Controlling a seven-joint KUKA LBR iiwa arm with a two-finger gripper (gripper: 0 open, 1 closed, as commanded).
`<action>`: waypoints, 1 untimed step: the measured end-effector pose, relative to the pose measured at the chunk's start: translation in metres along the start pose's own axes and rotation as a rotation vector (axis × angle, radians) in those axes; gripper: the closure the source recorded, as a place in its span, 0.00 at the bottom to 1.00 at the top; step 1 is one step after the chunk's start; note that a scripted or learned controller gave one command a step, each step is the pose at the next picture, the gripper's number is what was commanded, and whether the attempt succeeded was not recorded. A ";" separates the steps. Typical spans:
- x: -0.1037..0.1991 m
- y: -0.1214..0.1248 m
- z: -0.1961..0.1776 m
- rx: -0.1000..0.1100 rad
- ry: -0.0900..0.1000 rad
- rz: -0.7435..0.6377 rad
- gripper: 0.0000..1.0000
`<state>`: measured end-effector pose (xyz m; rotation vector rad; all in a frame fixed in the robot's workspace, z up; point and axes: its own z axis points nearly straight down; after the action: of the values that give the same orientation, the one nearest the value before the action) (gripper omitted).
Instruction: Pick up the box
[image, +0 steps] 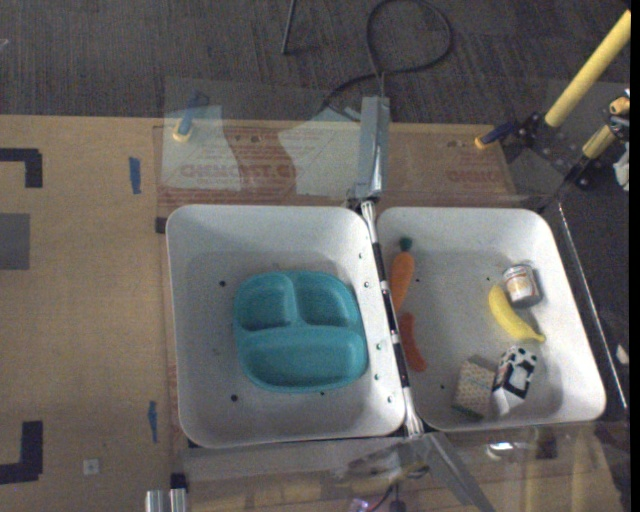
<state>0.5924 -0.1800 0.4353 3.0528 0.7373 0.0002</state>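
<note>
Lying in the right bin (455, 265), box (473, 388) touches carton (516, 374); gripper state cannot be told.

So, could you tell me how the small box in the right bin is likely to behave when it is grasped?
The box looks like thin card, so probably light and somewhat crushable. Its flat faces should not roll. It lies against the black-and-white carton, which may shift with it.

Teal tray (298, 330) in left bin (190, 300); carrot (401, 277), banana (513, 316), can (520, 284) in right bin (570, 300)
</note>
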 end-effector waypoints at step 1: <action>0.004 -0.003 -0.010 -0.001 -0.001 -0.009 1.00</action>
<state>0.5943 -0.1755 0.4455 3.0483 0.7512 -0.0004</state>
